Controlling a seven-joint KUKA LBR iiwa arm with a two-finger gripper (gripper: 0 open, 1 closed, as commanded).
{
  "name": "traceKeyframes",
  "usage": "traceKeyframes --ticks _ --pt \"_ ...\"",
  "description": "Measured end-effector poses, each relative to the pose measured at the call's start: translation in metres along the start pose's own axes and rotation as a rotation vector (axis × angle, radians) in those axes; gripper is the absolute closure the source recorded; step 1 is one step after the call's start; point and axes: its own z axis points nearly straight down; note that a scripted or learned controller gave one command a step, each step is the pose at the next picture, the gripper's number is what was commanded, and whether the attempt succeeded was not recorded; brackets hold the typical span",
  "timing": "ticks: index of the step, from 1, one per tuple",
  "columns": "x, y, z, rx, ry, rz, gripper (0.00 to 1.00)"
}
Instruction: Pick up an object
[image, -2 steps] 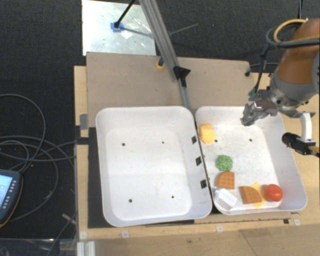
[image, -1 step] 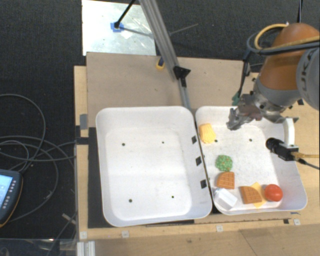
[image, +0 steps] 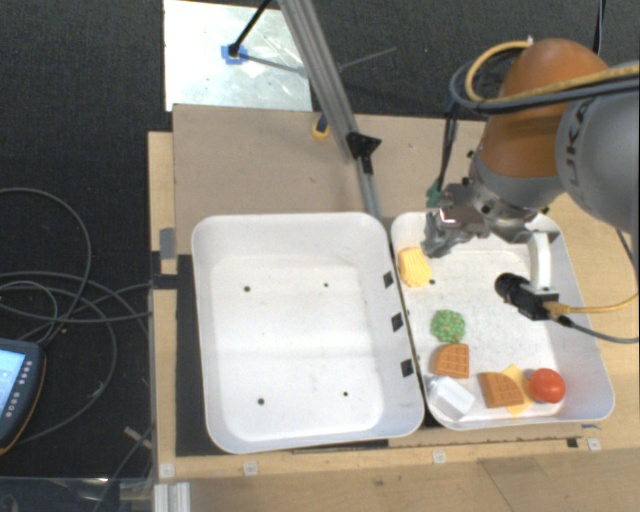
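My gripper (image: 437, 243) reaches down into the back left of the right bin (image: 590, 385), just above and to the right of a yellow block (image: 414, 267). Nothing shows between the fingers. Further forward in the same bin lie a green bumpy ball (image: 448, 324), an orange waffle piece (image: 451, 360), a white block (image: 452, 398), a brown and yellow wedge (image: 501, 388) and a red tomato (image: 546, 384).
The left bin (image: 290, 330) stands beside the right one, joined by black clips (image: 396, 321). A grey tripod pole (image: 330, 90) slants down behind the bins. A black fitting with an orange cable (image: 520, 293) hangs from the arm over the right bin.
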Motion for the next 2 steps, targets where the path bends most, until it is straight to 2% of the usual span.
traceKeyframes --ticks 2 --pt "0.101 -0.018 -0.006 0.001 0.001 0.000 1.00"
